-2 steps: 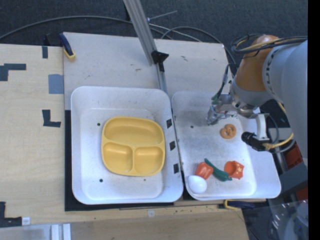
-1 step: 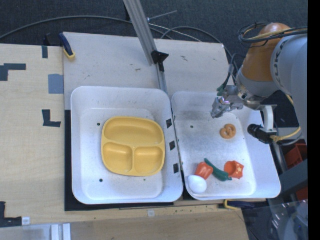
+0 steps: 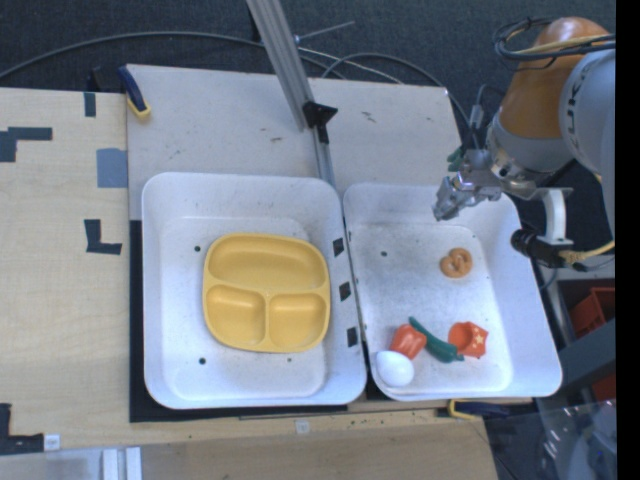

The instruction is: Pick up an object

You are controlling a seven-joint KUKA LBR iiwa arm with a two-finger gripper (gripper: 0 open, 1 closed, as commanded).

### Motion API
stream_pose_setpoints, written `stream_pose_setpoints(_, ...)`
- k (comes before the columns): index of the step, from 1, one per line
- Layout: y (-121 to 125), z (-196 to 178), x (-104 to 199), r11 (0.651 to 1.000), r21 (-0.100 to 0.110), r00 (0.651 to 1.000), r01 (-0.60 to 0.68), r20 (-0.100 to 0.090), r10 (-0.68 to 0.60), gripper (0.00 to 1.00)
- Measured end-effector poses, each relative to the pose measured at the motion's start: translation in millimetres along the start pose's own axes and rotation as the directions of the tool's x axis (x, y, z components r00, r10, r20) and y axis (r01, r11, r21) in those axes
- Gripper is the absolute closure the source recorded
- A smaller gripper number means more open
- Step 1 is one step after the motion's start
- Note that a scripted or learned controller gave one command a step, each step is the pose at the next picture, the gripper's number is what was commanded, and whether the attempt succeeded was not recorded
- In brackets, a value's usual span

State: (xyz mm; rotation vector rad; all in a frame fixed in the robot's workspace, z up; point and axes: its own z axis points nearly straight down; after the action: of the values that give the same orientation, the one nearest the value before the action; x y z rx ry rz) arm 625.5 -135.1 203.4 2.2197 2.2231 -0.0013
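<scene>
**Gripper over the right bin's far edge, nothing visibly in it**

From my seat I see two shallow white plastic bins, both scuffed and speckled. The left bin (image 3: pixel 160 268) carries a smooth yellow divided plate (image 3: pixel 266 292) with three compartments and rounded corners. The right bin (image 3: pixel 520 308) holds the small items: a knobbly tan cookie-like round (image 3: pixel 456 263) near its middle right, then along the near side a glossy white egg (image 3: pixel 394 368), an orange-red piece (image 3: pixel 407 341), a curved green piece (image 3: pixel 433 339) and an orange-red block (image 3: pixel 468 339) with a yellow mark. The metallic gripper (image 3: pixel 446 208) hangs above the right bin's far end, apart from every item; I cannot tell how its jaws stand.
</scene>
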Motion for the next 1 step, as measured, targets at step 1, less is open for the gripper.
stream_pose_setpoints(1,1.0,-53.1,0.4,1.0,-0.005,1.0,0.001,0.0,-0.001,1.0)
